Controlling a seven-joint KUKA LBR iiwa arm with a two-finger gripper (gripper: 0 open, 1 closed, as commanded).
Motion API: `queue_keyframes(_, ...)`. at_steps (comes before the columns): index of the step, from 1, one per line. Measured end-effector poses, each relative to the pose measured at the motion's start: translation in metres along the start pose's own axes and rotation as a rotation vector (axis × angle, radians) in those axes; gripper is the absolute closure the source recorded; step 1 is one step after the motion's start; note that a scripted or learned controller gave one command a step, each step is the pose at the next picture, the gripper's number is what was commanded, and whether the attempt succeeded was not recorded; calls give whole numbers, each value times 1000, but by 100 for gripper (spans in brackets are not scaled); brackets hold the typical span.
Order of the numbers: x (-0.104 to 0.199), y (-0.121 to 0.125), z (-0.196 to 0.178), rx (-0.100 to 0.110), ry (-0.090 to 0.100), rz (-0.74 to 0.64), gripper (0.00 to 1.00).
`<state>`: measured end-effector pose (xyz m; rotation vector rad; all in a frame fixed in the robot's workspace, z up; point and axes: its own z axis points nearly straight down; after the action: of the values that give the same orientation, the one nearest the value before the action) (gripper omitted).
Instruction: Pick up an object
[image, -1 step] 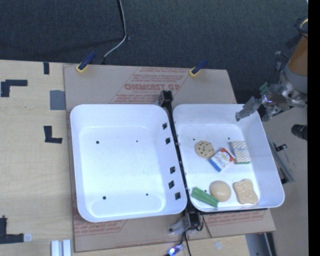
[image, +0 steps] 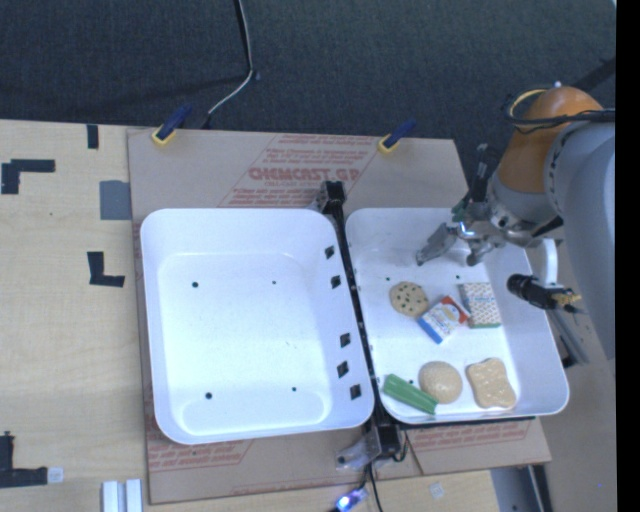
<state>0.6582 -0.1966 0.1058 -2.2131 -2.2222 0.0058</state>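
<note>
Arm: the grey KUKA arm (image: 585, 190) with its orange band is reaching in from the right and hanging over the far part of the right bin.
Gripper: the gripper (image: 454, 250) is hovering above the white floor of the right bin, near its far edge; its two fingers are standing spread apart, with nothing lying between them.
Right bin: the right bin (image: 400, 235) is holding all the loose objects, gathered in its near half.
Cookie: a round speckled cookie (image: 408, 298) is lying near the middle of the bin, below and to the left of the gripper, apart from it.
Small packet: a blue, white and red packet (image: 442, 320) is lying just right of the cookie.
Patterned pad: a checked rectangular piece (image: 481, 303) is sitting just beside the packet, on its right.
Green piece: a green oblong object (image: 410, 393) is lying at the near left corner of the bin.
Tan round: a tan round item (image: 440, 381) is resting just beside the green piece.
Tan slab: a tan bread-like slab (image: 492, 383) is lying right of the round item.
Left bin: the left bin (image: 160, 300) is sitting beside the right one, the two meeting along a black divider (image: 345, 290).
</note>
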Motion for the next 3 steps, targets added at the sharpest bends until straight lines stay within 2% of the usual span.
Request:
queue_keyframes(1,-12,10,23,-5,-2,2,0)
queue_keyframes(2,-27,10,4,-7,-3,3,0)
queue_keyframes(3,-26,10,21,-6,-3,2,0)
